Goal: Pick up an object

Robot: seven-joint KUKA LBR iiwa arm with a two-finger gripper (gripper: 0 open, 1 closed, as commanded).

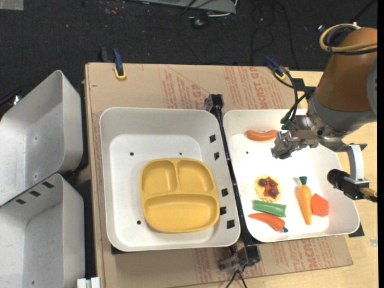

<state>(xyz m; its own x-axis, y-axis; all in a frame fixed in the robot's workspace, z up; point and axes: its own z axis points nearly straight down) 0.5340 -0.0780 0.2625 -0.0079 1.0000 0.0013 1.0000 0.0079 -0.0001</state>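
The right bin (345,161) holds toy food. An orange sausage (261,135) lies at its back left. A small pizza slice with dark toppings (267,188) sits mid-bin, with a green pepper (269,207) and a red chilli (268,221) in front of it. A carrot (305,203) and an orange-red chunk (320,205) lie to the right. My gripper (282,149) hangs over the back of this bin, just right of the sausage and apart from it, with nothing seen between its fingers.
The left bin (120,131) bears a yellow divided tray (179,195). A black divider with clips (223,161) runs between the bins. Two more white bins (36,161) stand off the bench at the left. Clamps sit on the bench's back edge.
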